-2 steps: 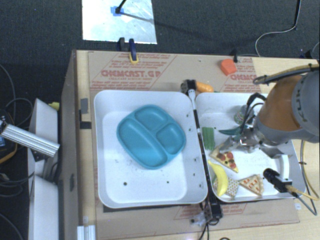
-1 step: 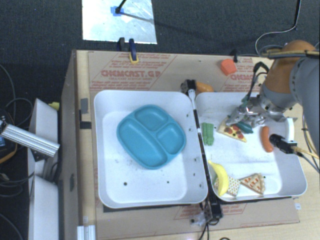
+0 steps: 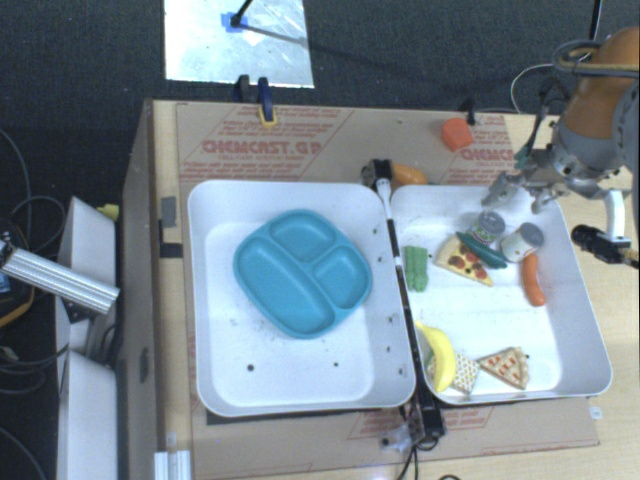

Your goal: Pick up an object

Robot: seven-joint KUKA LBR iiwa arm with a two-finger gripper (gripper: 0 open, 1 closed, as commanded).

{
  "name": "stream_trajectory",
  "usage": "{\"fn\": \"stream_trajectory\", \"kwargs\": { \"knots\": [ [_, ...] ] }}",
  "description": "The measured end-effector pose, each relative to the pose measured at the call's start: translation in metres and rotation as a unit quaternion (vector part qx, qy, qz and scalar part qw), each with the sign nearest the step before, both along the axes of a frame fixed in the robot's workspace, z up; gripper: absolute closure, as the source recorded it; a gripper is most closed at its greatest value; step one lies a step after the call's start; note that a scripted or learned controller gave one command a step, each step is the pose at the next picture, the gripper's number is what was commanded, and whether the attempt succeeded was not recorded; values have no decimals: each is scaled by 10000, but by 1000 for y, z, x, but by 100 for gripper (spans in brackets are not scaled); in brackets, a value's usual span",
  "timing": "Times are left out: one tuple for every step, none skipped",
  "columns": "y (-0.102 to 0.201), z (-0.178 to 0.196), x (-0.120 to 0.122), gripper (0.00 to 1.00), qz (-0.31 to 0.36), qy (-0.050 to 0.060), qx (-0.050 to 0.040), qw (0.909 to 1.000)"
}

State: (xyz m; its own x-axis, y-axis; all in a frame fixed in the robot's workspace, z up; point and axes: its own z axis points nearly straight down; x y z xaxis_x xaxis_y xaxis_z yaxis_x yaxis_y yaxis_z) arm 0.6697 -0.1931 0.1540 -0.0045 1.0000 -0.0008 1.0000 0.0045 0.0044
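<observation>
- Two shallow white bins sit side by side on a bench lined with printed cardboard [image 3: 300, 138]; I am looking down on them at a slant
- The left bin [image 3: 230, 368] holds a blue divided plate [image 3: 302, 272] with three compartments, lying flat near the bin's middle
- The right bin [image 3: 580, 338] holds a scatter of toy food; a green piece [image 3: 416, 267] lies along its left wall, near the divider between the bins
- A pizza slice [image 3: 464, 261] lies near the middle of that bin with a dark teal piece [image 3: 483, 251] resting across its upper edge; an orange carrot-like stick [image 3: 535, 279] lies to its right, apart from it
- A yellow banana [image 3: 440, 354] curves along the bin's lower left corner; a second pizza slice [image 3: 505, 366] lies beside it, toward the front wall
- The grey arm with its orange band [image 3: 598, 108] reaches in from the right; the gripper [image 3: 515, 196] hangs over the upper part of the right bin; whether its fingers are spread or closed I cannot tell
- Just below the gripper sit a small round greyish object [image 3: 489, 227] and a white cup-like piece [image 3: 522, 238], close together; neither can be seen between the fingers
- An orange block [image 3: 457, 133] rests on the cardboard beyond the bins; a small orange-yellow piece [image 3: 407, 176] lies just outside the right bin's top left corner
</observation>
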Motion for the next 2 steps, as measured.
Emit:
{"fn": "stream_trajectory", "kwargs": {
  "knots": [
    [34,-68,0,0,2,3,-2,10000],
    [34,-57,1,100,18,-12,-11,10000]
  ]
}}
